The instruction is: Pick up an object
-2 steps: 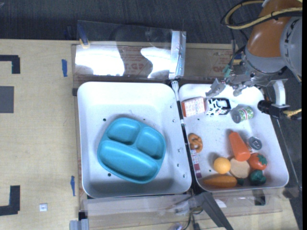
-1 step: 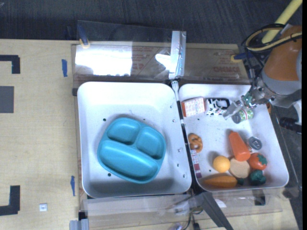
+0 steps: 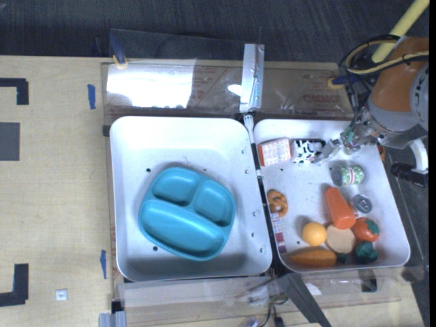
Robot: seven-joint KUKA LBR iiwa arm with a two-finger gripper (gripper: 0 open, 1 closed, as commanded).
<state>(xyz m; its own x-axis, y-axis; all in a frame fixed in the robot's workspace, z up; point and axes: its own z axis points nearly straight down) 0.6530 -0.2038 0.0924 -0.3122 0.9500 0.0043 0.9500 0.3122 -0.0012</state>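
Your gripper (image 3: 338,146) hovers over the right bin (image 3: 398,240), beside the black-and-white toy cow (image 3: 308,150). Its grip state can't be told. Nothing is lifted yet.

the right bin (image 3: 398,213) holds a red-and-white box (image 3: 274,151), a black-and-white cow (image 3: 308,150), a green-striped can (image 3: 348,176), a pretzel (image 3: 276,200), an orange bottle (image 3: 338,208) lying flat, an orange (image 3: 314,234), a tomato (image 3: 366,229) and a carrot (image 3: 313,256) along the near wall.
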